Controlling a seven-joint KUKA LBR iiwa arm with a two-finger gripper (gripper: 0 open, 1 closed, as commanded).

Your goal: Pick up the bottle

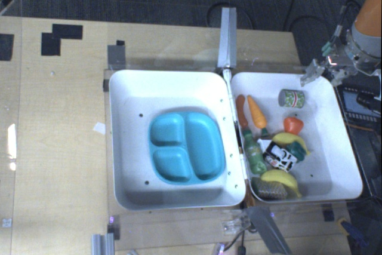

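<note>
The arm (369, 21) is cut off by the right edge, leaving just the orange band and wrist. The gripper (322, 67) is blurred, its fingers too small to make out. Below and left of the gripper, the green bottle (253, 152) lies partly under neighbouring toys, its label unreadable. Farther below the gripper, a dark, bristly item (271, 189) under a banana (280, 178) is too indistinct to name.

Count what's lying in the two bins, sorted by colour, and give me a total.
Blue: 1, the divided tray
Green: 2, the bottle and the can
Orange: 2, the carrot and a small orange piece
Yellow: 2, both bananas
Total: 7
</note>
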